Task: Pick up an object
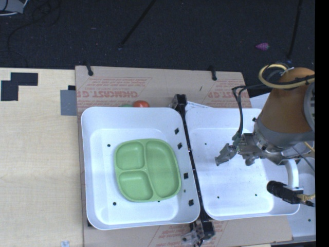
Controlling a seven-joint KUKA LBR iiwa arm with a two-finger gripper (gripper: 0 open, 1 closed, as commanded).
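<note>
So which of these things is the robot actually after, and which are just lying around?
Part of the job:
- green plate, three compartments, lying in the left bin
- gripper, above the right bin

Just lying about:
- red thing behind the left bin, too small to identify
- cardboard under both bins
- cables on the dark floor behind the bench

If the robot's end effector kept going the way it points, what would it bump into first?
The end effector points left and downward over the right bin. Going on, it would probably meet that bin's white floor first, before the divider or the green plate. Its height above the floor is hard to judge.
</note>
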